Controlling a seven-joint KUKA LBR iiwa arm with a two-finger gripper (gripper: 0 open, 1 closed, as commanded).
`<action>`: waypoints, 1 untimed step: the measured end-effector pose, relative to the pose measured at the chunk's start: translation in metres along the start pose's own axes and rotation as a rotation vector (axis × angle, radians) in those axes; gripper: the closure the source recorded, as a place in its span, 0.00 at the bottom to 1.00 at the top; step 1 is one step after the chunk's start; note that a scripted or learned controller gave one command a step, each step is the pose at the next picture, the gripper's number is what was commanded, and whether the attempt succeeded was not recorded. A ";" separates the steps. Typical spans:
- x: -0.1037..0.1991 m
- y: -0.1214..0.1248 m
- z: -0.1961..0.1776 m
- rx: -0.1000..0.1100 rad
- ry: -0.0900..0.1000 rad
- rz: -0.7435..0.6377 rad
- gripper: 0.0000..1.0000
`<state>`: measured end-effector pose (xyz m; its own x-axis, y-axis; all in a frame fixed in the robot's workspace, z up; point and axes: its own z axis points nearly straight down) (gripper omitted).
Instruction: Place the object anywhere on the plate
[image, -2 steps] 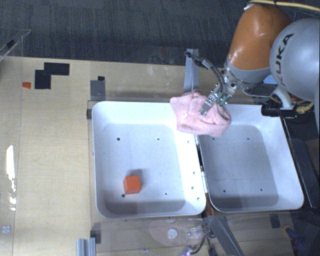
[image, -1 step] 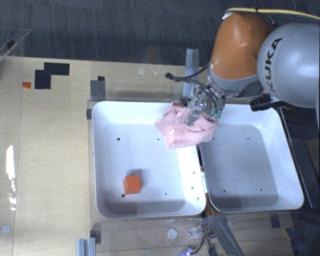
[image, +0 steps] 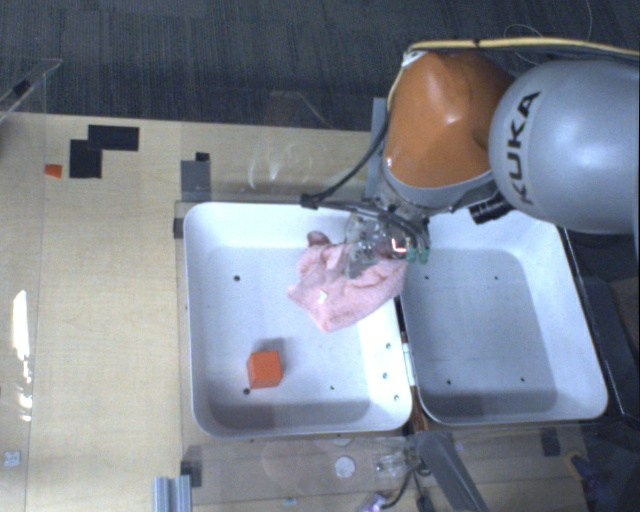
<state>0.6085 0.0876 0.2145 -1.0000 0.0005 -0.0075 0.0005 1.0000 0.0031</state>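
Note:
A pink, crumpled-looking soft object (image: 340, 288) lies in the left bin (image: 215, 300), at its upper right, reaching the wall shared with the right bin. My gripper (image: 372, 248) is directly over the pink object's upper right edge and overlaps it. The arm's orange band and grey wrist hide the gripper from above. A small orange cube (image: 265, 369) rests on the left bin's floor toward the front, well apart from the gripper and the pink object.
The right bin (image: 500, 340) sits beside the left one, with the arm's body over its back edge. The wooden bench (image: 90, 330) spreads to the left, with black markers and a small orange tag at its far corner.

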 end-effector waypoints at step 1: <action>0.026 0.040 0.004 0.000 0.001 -0.003 1.00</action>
<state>0.5828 0.1275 0.2108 -1.0000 -0.0022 -0.0068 -0.0023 1.0000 0.0035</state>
